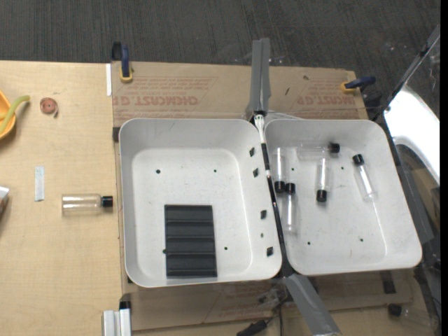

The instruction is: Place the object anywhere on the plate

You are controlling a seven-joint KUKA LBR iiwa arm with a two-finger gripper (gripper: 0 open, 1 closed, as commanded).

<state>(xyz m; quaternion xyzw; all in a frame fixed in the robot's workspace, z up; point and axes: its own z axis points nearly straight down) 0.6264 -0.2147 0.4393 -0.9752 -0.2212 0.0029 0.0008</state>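
Two bins, vials on the right, dark plate on the left

The ribbed black plate [190, 241] lay in the left bin [140, 152]; clear black-capped vials [323, 180] lay scattered in the right bin [392, 187], well apart from it. The pincer's state could not be told.

Overhead slanted view of both bins [133, 187]
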